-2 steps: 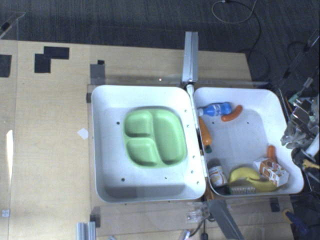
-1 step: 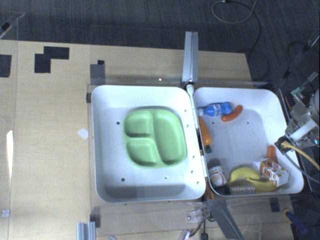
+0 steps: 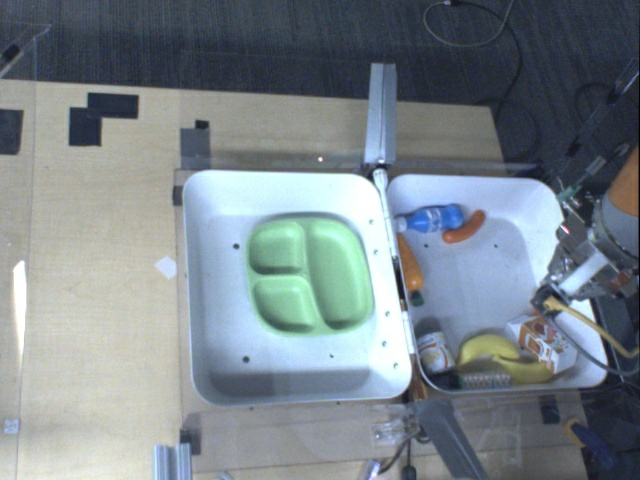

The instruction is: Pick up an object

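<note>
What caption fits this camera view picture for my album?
Robot arm over a bin holding a banana and bottle; green tray in the other bin.

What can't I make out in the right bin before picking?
- Camera view: carton print, too small to read.
- Camera view: dark ridged item against the banana, too small to identify.
- Camera view: can label, blurred and too small.
- Camera view: arm, cut off by the frame's right edge.
</note>
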Robot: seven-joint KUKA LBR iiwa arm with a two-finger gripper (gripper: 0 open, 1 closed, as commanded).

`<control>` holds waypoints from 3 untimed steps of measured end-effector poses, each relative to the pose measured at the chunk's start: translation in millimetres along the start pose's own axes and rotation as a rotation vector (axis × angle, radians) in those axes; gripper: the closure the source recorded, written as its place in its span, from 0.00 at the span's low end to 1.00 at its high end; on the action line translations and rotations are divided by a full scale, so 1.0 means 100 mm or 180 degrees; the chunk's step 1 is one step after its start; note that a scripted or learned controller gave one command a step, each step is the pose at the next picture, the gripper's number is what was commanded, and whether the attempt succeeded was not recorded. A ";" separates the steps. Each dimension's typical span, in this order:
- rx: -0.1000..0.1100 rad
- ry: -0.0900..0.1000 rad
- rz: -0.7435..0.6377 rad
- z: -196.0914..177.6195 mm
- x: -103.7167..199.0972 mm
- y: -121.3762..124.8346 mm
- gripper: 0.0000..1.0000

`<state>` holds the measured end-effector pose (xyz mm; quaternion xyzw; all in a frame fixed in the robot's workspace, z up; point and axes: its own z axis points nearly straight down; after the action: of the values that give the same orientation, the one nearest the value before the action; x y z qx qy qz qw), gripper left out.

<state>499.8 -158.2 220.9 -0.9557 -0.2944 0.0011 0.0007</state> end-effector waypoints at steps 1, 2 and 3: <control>0.0001 -0.0001 0.0745 -0.05 0.05 -0.31 1.00; 0.0003 -0.0001 0.1095 0.57 0.29 -0.67 1.00; -0.0003 0.0003 0.1241 0.22 0.25 -0.59 1.00</control>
<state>486.9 -95.0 198.8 -0.9946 -0.1036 0.0007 0.0002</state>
